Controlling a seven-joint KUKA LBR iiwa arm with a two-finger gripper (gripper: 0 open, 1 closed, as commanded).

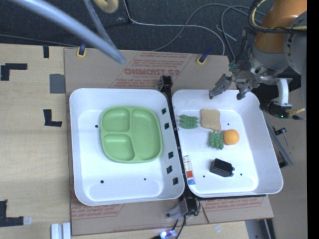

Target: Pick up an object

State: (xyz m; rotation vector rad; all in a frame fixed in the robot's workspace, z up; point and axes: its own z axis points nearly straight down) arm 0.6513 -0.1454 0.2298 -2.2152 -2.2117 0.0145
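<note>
In the right bin (264, 173) lie a tan slice of bread (210, 118), an orange ball (231, 137), two green leafy pieces (188, 121) (216, 140), a black block (221, 168) and a small red-and-white packet (188, 169). My gripper (229, 89) hangs open above the bin's far right corner, its two dark fingers spread with nothing between them. It sits up and right of the bread, apart from every object.
The left bin (84, 148) bears a green divided plate (131, 134). A black divider clip line (169, 133) runs between the bins. Cables (199, 19) trail behind the bench, and a grey pole (60, 19) crosses the upper left.
</note>
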